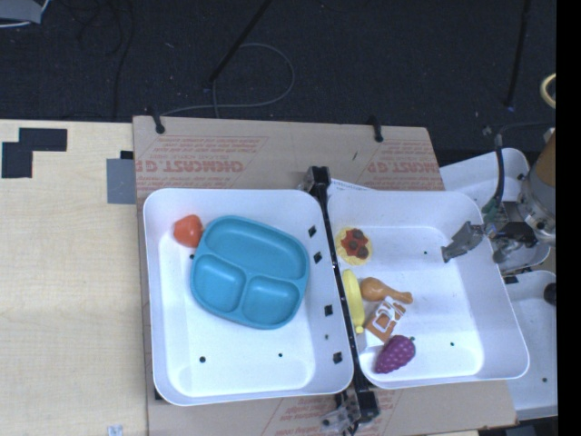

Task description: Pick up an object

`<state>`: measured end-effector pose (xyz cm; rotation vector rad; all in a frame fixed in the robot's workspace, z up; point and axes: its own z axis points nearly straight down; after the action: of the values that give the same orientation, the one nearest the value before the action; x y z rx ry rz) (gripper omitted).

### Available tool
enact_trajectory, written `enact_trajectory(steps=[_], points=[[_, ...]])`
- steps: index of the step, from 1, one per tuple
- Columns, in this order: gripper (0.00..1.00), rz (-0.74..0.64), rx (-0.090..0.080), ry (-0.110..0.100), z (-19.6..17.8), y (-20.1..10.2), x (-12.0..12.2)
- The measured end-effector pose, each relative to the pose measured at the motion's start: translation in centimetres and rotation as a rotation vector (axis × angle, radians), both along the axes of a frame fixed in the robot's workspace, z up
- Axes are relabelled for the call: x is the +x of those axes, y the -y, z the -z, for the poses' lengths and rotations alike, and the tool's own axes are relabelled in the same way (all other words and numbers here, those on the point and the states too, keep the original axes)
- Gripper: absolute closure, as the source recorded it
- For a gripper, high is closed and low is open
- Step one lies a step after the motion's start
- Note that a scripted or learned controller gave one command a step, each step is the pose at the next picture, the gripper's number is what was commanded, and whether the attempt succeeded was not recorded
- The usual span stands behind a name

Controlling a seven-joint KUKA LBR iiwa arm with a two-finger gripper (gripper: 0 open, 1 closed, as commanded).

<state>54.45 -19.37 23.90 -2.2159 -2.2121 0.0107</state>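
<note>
Two bins: white shallow right bin (472, 334) holds purple plastic grape bunch (396, 353), yellow plastic banana (352, 300), brown toy drumstick (383, 290).
Jaws: grey two-finger gripper (465, 241) over the right bin's far right; apart or together, cannot tell.
Advice: centre above one piece before descending.
Surface: pale wooden bench (64, 280), dark floor behind.

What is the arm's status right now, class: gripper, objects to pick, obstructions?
Gripper over right bin's right side, holding nothing visible. Toy food, purple grapes included, clustered along that bin's left wall, untouched. Path between looks unobstructed.
</note>
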Motion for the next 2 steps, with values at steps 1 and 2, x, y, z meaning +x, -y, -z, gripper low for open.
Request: enact_trajectory(steps=[1,2], points=[[0.00,-0.002,-0.003,0.011,-0.6,0.0,0.2],[0.00,-0.002,0.000,0.005,3.8,-0.1,0.4]])
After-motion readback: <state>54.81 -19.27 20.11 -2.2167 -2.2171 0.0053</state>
